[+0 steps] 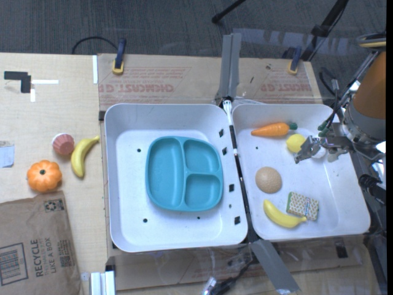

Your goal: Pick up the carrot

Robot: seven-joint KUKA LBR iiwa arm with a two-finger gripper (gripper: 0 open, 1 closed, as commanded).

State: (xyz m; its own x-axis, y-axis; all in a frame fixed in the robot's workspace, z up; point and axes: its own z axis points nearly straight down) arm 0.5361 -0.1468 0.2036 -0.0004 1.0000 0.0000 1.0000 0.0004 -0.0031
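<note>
**Carrot lies apart from the gripper**

In the right bin (pixel 362 217), the gripper (pixel 305 150) hovers beside the lemon (pixel 296 142); whether it is open I cannot tell. The carrot (pixel 270 129) lies beyond the lemon, untouched, near the far wall.

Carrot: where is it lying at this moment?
In the camera view the carrot lies in the right bin, near its far wall, green tip pointing right. The lemon sits just to its lower right, and the end effector hovers beside that.
</note>
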